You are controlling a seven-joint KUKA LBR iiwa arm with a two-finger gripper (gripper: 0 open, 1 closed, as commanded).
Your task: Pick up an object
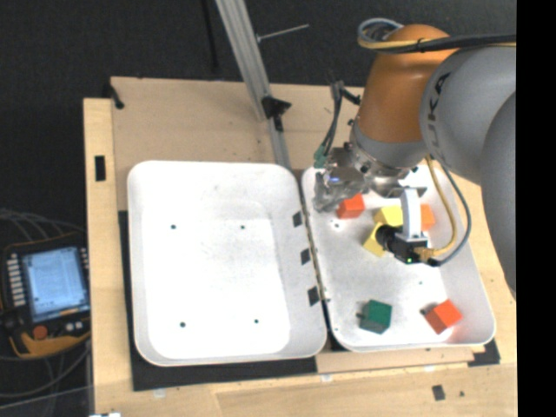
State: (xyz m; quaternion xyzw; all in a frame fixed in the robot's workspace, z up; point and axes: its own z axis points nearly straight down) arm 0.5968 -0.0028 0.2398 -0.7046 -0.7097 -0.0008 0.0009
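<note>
My gripper (334,191) hangs low over the back left part of the right bin (347,320), under the orange wrist band. An orange block (350,206) lies right beside the gripper, at its lower right. Just past it sit two yellow pieces (380,230), partly covered by a white and black part of the arm. Near the front of the right bin lie a green block (375,316) and a second orange block (441,315). Nothing shows as lifted.
The left bin (213,259) is a bare white tray. A slanted metal pole (252,68) rises behind the bins. A handheld pendant with a lit screen (48,285) lies off the bench at the left.
</note>
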